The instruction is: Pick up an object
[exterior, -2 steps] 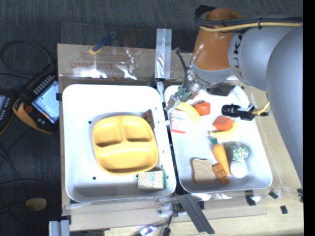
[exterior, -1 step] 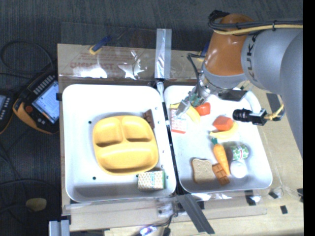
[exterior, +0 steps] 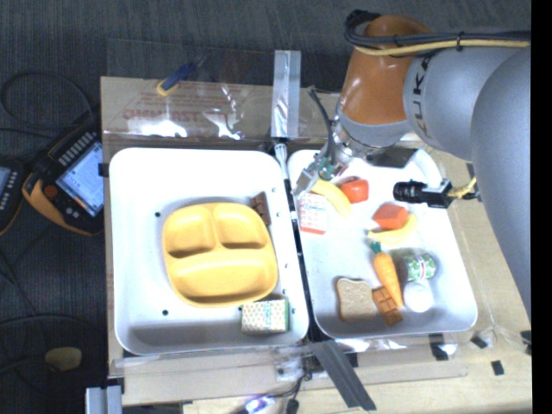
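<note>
The banana (exterior: 332,195) lies in the upper left part of the right bin (exterior: 461,313), directly under the hand (exterior: 317,172). The fingers touch its upper end, but I cannot tell if they are closed. A red object (exterior: 354,189) is just beside it.

Grey arm (exterior: 483,93) (orange band, black cables)

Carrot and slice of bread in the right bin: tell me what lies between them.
In the camera view, a small brown waffle-like piece lies between the carrot and the slice of bread.
</note>
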{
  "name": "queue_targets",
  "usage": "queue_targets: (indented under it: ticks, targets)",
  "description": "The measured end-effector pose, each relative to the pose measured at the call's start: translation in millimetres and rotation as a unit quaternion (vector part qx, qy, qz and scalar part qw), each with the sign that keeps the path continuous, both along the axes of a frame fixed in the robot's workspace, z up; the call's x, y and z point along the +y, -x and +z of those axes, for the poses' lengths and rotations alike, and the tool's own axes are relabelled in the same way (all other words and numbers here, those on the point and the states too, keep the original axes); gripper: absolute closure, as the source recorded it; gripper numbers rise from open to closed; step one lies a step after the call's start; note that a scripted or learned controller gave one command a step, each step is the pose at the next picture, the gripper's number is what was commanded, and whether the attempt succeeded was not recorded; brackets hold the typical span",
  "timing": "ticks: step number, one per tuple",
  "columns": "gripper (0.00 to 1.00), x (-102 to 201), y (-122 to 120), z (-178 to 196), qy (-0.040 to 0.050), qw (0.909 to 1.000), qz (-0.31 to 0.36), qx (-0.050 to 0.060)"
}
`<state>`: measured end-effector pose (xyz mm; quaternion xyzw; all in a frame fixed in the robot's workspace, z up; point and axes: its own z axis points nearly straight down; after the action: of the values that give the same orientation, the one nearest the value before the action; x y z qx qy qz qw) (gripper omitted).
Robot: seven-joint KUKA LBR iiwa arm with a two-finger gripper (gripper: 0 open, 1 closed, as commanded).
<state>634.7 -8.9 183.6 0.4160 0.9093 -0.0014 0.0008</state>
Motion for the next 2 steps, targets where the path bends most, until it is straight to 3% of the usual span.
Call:
queue_targets:
  ticks: [1,2]
  targets:
    - [0.00,0,0,0,-0.0001,1.0000,0.000,0.000]
    - [0.00,-59,-14,1,0.0000,0.9939,0.111,-0.001]
